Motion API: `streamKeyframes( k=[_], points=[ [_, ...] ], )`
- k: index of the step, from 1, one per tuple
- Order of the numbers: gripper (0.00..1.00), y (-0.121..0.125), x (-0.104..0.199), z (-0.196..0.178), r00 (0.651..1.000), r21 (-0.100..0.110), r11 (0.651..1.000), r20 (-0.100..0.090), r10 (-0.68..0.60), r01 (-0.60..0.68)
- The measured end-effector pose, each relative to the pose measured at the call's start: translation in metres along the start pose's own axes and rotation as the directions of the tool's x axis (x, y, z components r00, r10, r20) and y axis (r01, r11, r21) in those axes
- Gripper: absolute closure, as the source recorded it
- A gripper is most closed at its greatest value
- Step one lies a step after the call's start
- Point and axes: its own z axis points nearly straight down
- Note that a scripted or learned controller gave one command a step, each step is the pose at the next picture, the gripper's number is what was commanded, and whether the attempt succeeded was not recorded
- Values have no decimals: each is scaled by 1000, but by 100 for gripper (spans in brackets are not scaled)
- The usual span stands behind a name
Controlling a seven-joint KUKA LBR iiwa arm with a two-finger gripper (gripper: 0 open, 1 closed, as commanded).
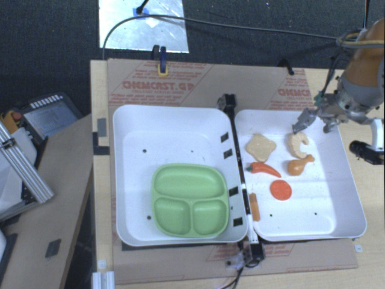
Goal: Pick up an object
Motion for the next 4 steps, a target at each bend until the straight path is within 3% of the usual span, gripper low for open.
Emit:
streamKeyframes(
  k=[1,3,4],
  points=[
    [0,3,0,-8,1000,-13,1000,3,-3,3],
    [0,10,-2,94,1000,-11,1000,3,-5,5],
    [0,11,-2,92,1000,-14,1000,4,-5,5]
  ],
)
